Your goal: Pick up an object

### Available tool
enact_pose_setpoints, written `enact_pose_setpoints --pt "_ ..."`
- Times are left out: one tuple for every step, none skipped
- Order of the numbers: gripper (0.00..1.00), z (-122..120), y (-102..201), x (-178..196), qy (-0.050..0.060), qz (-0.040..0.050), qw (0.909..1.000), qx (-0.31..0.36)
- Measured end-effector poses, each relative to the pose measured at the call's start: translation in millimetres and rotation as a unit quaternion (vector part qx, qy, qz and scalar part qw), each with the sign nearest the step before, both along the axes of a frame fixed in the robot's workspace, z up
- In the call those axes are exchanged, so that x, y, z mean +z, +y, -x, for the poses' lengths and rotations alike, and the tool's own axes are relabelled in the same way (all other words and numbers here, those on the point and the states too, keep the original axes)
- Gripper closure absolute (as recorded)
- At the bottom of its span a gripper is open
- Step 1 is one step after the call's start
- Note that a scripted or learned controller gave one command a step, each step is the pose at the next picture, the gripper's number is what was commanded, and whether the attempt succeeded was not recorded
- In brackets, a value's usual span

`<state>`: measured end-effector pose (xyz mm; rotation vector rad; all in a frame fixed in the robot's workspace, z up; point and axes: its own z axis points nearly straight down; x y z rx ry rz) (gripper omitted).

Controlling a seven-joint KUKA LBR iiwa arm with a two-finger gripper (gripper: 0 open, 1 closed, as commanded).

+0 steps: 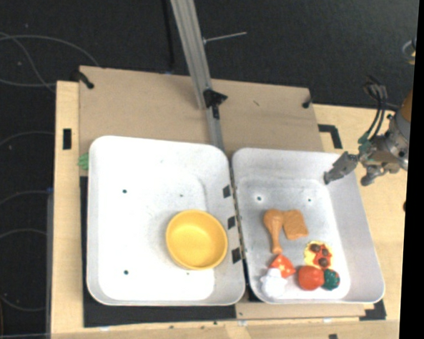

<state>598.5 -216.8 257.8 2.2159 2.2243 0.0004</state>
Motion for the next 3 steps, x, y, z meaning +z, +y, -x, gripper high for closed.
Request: enact_pose_setpoints --pt "0.0 0.1 -0.2 0.0 0.0 0.0004 1.0 0.0" --pt "0.0 1.3 -1.1 -41.7 0.002 0.001 1.0 -0.002" --pt "0.0 3.1 -3.3 -105.0 0.003 0.0006 1.0 -0.002"
